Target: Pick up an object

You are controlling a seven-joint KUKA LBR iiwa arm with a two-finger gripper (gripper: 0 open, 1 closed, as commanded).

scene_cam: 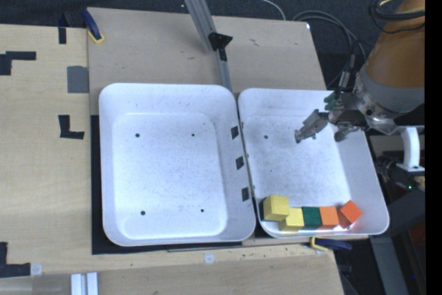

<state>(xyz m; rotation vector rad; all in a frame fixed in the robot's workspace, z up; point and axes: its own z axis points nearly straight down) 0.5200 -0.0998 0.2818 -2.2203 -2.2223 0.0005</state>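
Blocks cluster along the near edge of the right shallow white bin [359, 169]: a yellow cube [277, 206], a second yellow block [295, 218], a green block [312, 216], an orange block [329, 215] and a tilted red-orange block [350, 212], touching in a row against the front wall. Likely they slid there and lodged; a wall-side grasp looks awkward. Left shallow white bin [110, 148] sits just beside, on the tan desk [152, 45].

Tool [324, 126] hangs over the right bin's far half, well apart from the blocks. Fingers spread, released, nothing between them, touching nothing that I can make out. Pick not yet made.
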